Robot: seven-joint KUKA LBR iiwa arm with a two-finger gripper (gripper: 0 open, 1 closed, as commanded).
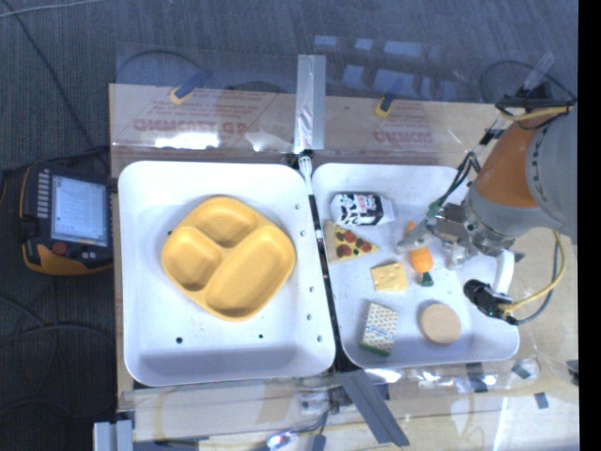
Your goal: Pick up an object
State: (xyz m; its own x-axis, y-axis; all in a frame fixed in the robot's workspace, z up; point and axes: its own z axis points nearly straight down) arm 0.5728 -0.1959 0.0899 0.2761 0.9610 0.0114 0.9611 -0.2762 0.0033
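Robotics lab cell. Grey carpet floor (56, 83) with loose cables (66, 97), teach pendant (68, 216) left of desk (211, 120), two white bins (141, 346) taped-down on plywood, toy food props (356, 209) inside right bin.

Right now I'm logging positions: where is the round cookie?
The round cookie lies in the right bin, near its front edge, right of the patterned wafer and below the cheese wedge.
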